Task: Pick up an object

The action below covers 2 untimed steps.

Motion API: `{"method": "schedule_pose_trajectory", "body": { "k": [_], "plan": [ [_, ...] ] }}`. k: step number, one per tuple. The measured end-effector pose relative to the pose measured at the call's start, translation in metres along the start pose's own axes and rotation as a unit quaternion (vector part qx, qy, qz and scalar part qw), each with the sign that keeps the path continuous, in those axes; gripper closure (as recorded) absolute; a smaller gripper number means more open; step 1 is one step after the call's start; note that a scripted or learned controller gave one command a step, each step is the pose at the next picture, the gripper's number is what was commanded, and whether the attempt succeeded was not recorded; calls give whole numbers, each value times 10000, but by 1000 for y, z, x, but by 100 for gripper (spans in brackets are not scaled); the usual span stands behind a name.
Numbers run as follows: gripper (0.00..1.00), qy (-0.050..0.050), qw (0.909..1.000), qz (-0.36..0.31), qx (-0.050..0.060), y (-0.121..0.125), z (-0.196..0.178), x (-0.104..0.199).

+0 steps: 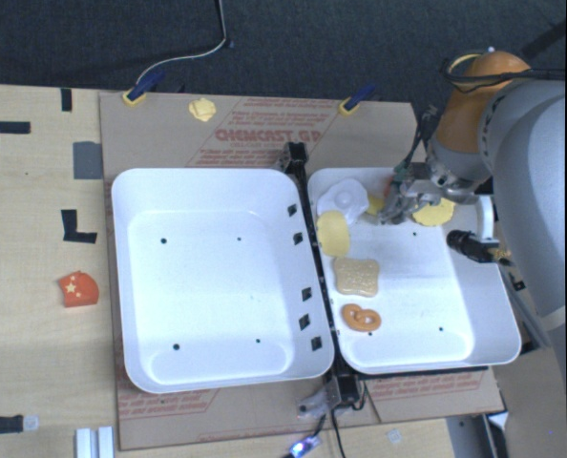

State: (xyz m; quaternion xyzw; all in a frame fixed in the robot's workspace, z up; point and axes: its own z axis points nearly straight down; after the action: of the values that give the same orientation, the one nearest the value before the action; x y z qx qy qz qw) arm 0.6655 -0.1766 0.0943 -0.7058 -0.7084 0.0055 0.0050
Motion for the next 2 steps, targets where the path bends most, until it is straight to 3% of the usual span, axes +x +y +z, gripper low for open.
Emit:
{"method": "schedule_pose_trajectory", "body": {
  "k": [1, 2],
  "plan": [
    [100, -12, 9999, 1, -144, 2, -176, 18],
    [100, -1, 9999, -21, -150, 0, -311, 76]
  ]
}}
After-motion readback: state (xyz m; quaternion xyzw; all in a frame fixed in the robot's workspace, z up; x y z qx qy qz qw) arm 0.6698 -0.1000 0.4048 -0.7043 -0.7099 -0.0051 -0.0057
